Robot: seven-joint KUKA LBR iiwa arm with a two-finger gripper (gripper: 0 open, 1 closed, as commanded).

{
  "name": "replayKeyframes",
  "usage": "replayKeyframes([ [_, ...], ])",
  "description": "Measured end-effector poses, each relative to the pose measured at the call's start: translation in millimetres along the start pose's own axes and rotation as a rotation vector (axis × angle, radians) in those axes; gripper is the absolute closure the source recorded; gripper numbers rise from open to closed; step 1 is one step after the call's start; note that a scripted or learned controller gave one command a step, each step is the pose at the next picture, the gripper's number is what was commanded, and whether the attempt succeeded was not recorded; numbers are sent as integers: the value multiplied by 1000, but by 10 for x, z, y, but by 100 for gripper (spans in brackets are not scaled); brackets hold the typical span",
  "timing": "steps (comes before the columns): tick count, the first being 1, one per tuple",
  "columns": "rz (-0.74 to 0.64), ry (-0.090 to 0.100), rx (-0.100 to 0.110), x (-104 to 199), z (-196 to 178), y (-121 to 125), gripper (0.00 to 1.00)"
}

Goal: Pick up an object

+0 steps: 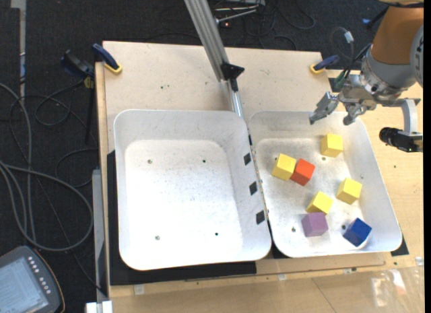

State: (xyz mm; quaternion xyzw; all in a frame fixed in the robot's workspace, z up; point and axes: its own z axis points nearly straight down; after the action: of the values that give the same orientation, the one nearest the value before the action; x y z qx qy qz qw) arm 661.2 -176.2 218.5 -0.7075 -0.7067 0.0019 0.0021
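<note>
My gripper (335, 113) hangs open above the far rim of the right bin (377, 190), with nothing between its fingers. Just below it and slightly right lies a yellow cube (331, 145). Further into the bin sit another yellow cube (284, 166) touching an orange-red cube (304, 171), a yellow cube (349, 190), a yellow cube (321, 203), a purple cube (314, 224) and a blue cube (357, 231).
The left bin (128, 170) stands beside the right one. A slanted metal pole (205, 25) ends at the bins' shared far edge. Yellow-tipped clamps (108, 59) (323, 64) sit at the bench's far corners.
</note>
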Motion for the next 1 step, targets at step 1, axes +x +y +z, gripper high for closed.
replayKeyframes([
  [1, -4, 0, -2, 43, 461, 60, 0],
])
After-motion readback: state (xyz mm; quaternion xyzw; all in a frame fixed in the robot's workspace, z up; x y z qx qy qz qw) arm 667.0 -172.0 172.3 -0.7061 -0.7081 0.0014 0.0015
